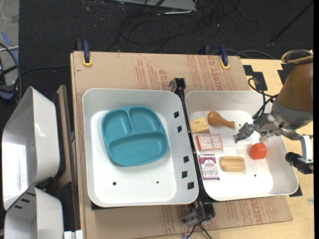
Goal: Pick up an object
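Gripper (244,132) hovered low in the right bin (279,185), fingers slightly apart and holding nothing, red ball (257,151) just beside them, tan block (233,164), two cards and drumstick (220,119) nearby, teal plate (134,135) in left bin

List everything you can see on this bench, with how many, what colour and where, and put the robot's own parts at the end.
bins: 2, white, side by side on the bench
divided plate: 1, teal, left bin
cheese wedge: 1, yellow, right bin, upper left
drumstick: 1, brown, right bin, beside the cheese wedge
upper packet: 1, red and white, right bin, left side
lower packet: 1, dark red, right bin, below the upper packet
bread piece: 1, tan, right bin, low middle
tomato: 1, red, right bin, right side
clamps: 2, yellow, bench's far edge
gripper: 1, grey, above the right bin, beside the tomato
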You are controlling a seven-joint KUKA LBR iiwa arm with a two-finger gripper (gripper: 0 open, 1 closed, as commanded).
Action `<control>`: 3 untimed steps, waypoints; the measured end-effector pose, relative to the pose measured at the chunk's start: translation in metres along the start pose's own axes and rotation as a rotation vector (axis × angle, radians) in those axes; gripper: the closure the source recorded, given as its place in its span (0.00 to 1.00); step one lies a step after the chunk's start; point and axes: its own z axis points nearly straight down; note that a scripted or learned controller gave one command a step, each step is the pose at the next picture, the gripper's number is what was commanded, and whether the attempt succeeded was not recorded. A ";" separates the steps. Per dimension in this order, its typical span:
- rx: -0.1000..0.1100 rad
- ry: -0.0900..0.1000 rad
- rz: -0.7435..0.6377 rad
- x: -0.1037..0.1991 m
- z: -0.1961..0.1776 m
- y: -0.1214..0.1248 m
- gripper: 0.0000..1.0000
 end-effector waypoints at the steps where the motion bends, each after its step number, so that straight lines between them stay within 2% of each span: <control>1: -0.002 0.000 -0.001 0.001 0.043 0.000 0.00; 2: -0.007 -0.002 -0.001 0.001 0.030 0.001 1.00; 3: -0.012 -0.004 -0.003 -0.002 -0.033 0.000 1.00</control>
